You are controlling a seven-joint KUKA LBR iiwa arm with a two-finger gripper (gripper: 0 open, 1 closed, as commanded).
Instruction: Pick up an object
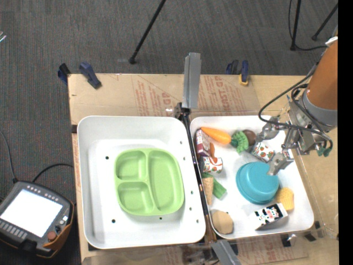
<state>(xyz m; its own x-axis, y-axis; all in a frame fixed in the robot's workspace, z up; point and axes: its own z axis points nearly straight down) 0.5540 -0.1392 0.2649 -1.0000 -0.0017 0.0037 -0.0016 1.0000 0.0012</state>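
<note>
Blue bowl (257, 183) sits mid-bin beneath the open, empty end effector (276, 149) near the right rim.

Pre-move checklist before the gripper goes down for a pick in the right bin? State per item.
1. Gripper over the right bin: ok, above its upper right part.
2. Fingers spread: ok, they appear open with nothing between them.
3. Target under it: cannot tell; the white patterned cup and the blue bowl both lie close below.
4. Neighbours apart: not ok, cup and bowl nearly touch; broccoli and carrot sit close by.
5. Green tray out of the way: ok, alone in the left bin.
</note>
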